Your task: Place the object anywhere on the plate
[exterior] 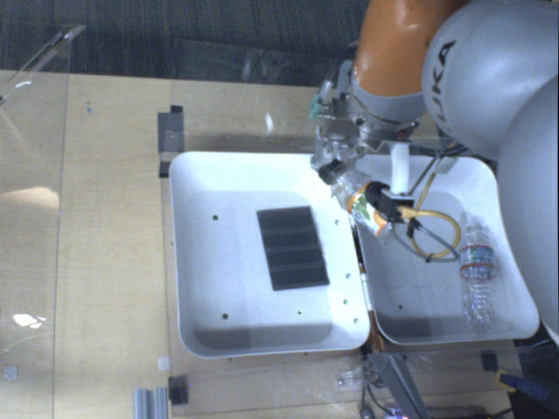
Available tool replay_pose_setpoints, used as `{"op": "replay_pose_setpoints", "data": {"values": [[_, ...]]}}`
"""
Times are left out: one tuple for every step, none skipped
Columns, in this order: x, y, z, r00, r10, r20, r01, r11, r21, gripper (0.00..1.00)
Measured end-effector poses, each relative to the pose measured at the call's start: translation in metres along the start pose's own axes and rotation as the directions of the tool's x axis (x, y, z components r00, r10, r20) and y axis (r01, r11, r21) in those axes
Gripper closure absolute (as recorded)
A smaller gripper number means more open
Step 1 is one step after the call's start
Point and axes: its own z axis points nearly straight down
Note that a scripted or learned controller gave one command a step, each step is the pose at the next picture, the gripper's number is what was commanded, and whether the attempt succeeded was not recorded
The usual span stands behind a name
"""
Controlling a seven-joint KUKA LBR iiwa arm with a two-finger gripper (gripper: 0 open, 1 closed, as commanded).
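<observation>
Over the seam between the two bins, the gripper (349, 190) carries a small orange-labelled bottle (367, 209), pinched in its fingers, so the pickup looks done. Left bin (196, 234) holds the dark ridged plate (293, 248), not yet reached. Right bin (515, 312) holds a clear water bottle (477, 273)

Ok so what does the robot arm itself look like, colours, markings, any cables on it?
The arm has smooth, rounded, light grey casings with a glossy orange band above the wrist. Dark lettering reading KUKA runs along the grey shell beside the band. Below sits a cluttered metallic gripper, and thin dark cables trail from the wrist.
</observation>
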Motion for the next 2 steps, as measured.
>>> {"op": "replay_pose_setpoints", "data": {"values": [[0.001, 0.001, -0.011, 1.0, -0.004, -0.002, 0.004, 1.0, -0.003, 1.0], [-0.02, -0.038, 0.01, 0.909, -0.417, 0.0, 0.417, 0.909, 0.003, 1.0]]}}
